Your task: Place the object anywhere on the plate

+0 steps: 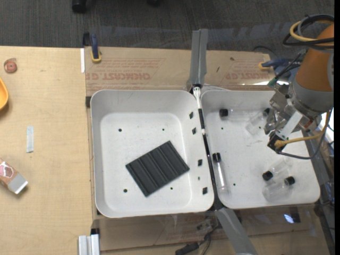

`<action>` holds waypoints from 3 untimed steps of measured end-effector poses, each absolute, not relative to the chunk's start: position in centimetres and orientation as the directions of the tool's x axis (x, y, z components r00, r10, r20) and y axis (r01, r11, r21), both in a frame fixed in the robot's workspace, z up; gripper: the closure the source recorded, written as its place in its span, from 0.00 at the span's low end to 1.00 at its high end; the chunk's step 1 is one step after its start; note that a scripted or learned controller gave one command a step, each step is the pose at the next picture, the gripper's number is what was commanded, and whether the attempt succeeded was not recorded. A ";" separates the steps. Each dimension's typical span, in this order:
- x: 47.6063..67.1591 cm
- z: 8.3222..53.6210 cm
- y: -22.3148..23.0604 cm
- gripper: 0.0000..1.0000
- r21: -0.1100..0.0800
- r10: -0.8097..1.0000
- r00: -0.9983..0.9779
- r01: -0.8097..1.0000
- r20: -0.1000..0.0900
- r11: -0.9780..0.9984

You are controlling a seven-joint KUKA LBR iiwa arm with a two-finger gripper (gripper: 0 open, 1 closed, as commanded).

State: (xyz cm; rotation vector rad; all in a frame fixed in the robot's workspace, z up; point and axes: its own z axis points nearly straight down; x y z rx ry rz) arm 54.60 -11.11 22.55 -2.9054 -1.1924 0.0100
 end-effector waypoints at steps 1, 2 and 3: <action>60.0 19.9 -5.0 1.00 -0.002 0.580 0.814 0.580 -0.006 -0.814; 62.1 19.1 3.1 1.00 0.000 0.275 0.961 0.275 -0.002 -0.961; 61.5 23.7 10.3 1.00 0.001 0.346 0.938 0.346 -0.003 -0.938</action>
